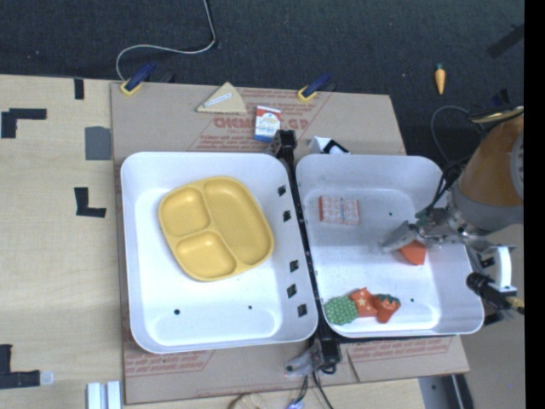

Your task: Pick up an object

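- The grey arm with its orange band [498, 170] leans in from the right, bent low over the right shallow white bin [375, 175], wrist angled toward the bin's middle.
- Its two-finger gripper [409, 244] sits down by the bin floor, just beside a small orange-red block [414, 253] (the two look to be touching, though the block lies beneath the tips, not plainly between them).
- Whether the claw is clenched or released, I cannot tell from here.
- In the same bin: a flat pale card with pinkish print [340, 210], a green knobbly ball [341, 310] and a red-and-orange toy [375, 304] at the near edge.
- The left white bin [145, 228] holds a yellow three-compartment plastic plate [215, 227].
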Controlling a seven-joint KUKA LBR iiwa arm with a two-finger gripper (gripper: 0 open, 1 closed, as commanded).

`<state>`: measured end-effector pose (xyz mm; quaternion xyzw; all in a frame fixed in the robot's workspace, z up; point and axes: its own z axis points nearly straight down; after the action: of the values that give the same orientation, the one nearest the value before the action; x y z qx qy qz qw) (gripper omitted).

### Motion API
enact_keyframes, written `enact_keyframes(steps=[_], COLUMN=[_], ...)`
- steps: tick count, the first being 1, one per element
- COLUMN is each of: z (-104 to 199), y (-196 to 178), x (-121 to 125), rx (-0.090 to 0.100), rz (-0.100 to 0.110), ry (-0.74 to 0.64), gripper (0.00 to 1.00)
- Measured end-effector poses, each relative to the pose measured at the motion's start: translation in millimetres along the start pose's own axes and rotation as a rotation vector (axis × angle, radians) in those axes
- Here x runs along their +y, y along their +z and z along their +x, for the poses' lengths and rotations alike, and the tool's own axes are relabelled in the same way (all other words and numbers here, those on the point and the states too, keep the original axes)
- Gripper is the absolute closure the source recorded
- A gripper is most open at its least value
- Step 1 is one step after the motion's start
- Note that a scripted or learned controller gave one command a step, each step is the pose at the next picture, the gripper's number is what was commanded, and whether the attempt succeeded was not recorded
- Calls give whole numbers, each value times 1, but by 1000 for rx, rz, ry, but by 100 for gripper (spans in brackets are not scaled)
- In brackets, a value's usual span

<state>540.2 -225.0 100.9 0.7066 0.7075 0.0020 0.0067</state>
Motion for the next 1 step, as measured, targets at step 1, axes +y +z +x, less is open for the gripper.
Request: enact_keyframes(steps=[1], z=[0], y=[-11], x=[2], rx=[-4], rz=[-6], ry=[0], gripper=[100])
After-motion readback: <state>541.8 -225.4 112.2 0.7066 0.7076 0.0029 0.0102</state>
